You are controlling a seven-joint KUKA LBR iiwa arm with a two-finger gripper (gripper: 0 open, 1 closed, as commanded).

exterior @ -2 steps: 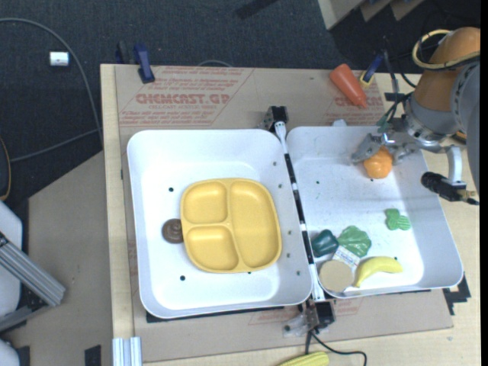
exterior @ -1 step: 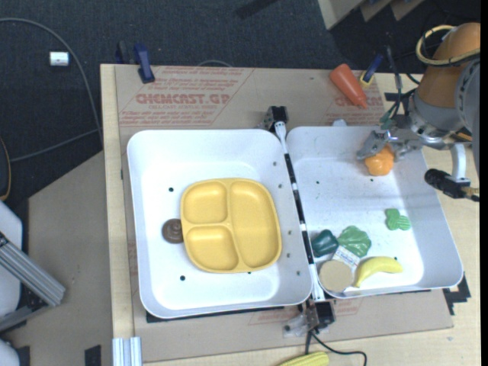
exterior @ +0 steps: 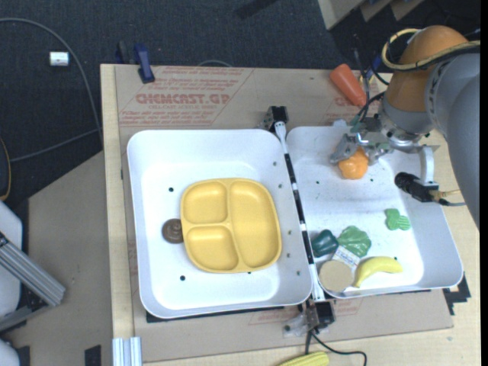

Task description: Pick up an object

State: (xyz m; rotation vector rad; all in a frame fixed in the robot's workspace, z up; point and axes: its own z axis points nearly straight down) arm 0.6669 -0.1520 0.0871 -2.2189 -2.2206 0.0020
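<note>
Progress looks about halfway, in my judgement. You see the hand (exterior: 357, 152) low in the far part of the right bin (exterior: 427, 242), and an orange round object (exterior: 354, 167), maybe a toy fruit, sits just under its metal fingers. The fingers seem to stand close around the top of this object, but I cannot tell if they really press on it or only touch it from above. The object also looks to be resting on the bin floor, so you should not count it as picked.

What is left: closing firmly, if this is not done, and then lifting.

Other choices lie near the front of the same bin: a yellow banana (exterior: 377, 268), a green leafy piece (exterior: 354, 240), a dark green piece (exterior: 324, 242) and a small green piece (exterior: 396, 220).

The left bin (exterior: 152, 204) carries a yellow divided plate (exterior: 229, 225) and a small brown disc (exterior: 172, 230) touching its left side.
</note>
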